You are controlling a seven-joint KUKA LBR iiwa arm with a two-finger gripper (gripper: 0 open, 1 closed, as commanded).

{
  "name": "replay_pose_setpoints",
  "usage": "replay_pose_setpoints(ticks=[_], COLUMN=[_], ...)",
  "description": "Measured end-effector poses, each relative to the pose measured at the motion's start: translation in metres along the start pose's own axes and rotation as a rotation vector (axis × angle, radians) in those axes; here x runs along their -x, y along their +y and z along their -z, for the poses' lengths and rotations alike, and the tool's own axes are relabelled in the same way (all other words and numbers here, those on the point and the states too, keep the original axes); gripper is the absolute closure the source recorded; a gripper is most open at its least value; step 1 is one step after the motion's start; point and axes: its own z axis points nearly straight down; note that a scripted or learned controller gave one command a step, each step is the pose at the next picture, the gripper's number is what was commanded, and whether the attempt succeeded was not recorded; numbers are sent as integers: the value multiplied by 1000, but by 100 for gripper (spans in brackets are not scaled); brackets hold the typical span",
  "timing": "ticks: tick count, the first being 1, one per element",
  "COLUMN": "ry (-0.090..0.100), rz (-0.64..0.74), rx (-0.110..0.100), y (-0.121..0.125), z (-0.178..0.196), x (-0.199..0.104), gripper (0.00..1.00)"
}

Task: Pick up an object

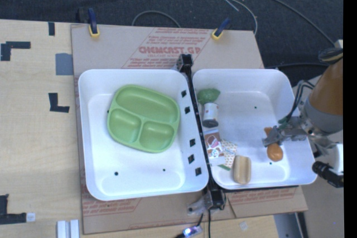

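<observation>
Grey metal end effector, entering from the right on an arm with an orange band, low inside the right bin near its right wall; whether it is spread or closed cannot be told at this size. Orange round object: lying on the bin floor directly below the end effector, touching or just beside it, not visibly gripped. Tan oblong object: near the bin's front wall, to the left of the orange one. Patterned flat packet: just left of the tan object. Small can and green item: against the bin's left wall, green one farther back. Left bin: holds a green compartment tray. Both bins rest on a cardboard sheet on the wooden desk.
</observation>
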Motion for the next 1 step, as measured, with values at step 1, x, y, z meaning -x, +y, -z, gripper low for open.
replay_pose_setpoints(ticks=[1], ry=[0], rz=[0], rx=[0], y=[3], z=[43], x=[3], gripper=[100])
